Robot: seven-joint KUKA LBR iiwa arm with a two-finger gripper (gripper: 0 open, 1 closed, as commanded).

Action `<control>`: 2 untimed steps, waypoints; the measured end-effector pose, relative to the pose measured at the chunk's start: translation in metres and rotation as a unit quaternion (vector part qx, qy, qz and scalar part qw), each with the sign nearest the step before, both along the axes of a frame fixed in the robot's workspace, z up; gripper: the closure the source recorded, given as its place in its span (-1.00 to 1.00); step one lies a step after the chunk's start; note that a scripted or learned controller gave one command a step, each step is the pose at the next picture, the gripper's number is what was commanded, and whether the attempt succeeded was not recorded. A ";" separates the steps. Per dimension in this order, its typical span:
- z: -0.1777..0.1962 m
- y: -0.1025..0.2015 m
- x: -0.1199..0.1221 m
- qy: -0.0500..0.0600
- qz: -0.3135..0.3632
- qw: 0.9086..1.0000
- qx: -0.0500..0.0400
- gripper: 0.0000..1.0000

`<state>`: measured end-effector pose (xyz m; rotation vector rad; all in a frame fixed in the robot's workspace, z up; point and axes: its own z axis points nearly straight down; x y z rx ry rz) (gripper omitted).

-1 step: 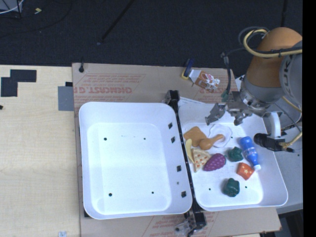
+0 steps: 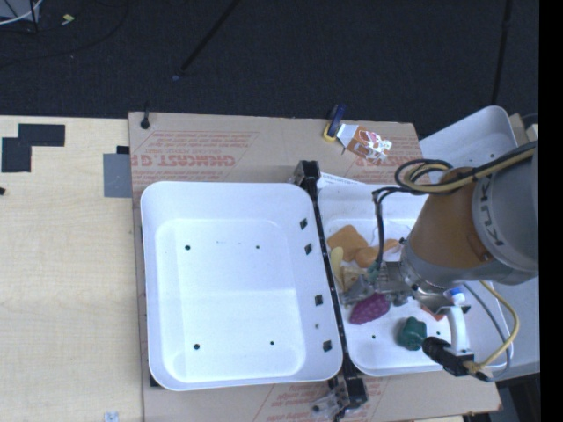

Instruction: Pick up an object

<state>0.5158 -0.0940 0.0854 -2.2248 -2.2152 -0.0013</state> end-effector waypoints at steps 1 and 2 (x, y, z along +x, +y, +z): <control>0.017 -0.001 0.006 -0.003 0.000 1.000 0.002 1.00; 0.026 -0.002 0.005 -0.002 -0.003 1.000 0.002 1.00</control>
